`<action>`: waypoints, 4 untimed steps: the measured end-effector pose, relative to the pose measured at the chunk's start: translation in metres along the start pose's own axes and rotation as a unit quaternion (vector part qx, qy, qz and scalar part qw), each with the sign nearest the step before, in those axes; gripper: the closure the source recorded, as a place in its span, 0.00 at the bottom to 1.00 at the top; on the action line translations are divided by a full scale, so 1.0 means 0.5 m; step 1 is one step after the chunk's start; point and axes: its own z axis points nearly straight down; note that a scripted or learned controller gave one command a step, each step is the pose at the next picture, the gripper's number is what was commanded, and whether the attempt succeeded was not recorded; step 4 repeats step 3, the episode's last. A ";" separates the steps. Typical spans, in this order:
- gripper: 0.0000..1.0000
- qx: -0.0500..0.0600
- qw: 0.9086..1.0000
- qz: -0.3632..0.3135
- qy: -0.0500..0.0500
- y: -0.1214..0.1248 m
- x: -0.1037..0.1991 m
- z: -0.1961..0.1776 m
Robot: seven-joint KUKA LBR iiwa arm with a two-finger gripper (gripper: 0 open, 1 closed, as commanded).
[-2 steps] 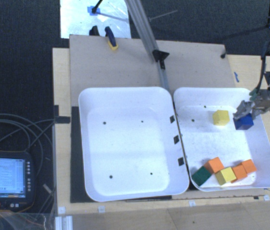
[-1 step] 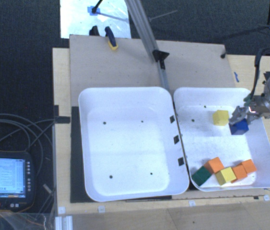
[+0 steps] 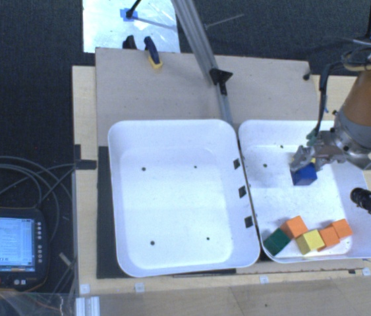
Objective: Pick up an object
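I'm seeing the gripper hanging over the right bin, toward its far right part, with the blue cube sitting right at its fingertips. The cube's top is tucked between the fingers, so I'm reading the fingers as closed around it, narrow as the cube itself. I cannot tell whether the cube is touching the bin's floor or riding just above it.

The rest of the blocks are lying along the right bin's near edge, well apart from the blue cube: a green block nearest the left bin, then an orange block, a yellow block, and two more orange blocks running to the right, the row touching or nearly so.

The arm is reaching in over the right bin's far right corner.
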 end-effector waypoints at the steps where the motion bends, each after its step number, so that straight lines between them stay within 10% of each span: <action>1: 1.00 0.000 1.000 0.000 0.000 -0.005 0.111 -0.003; 3: 1.00 -0.001 1.000 0.000 0.000 0.028 0.332 -0.030; 4: 1.00 -0.001 1.000 0.000 0.000 0.028 0.332 -0.030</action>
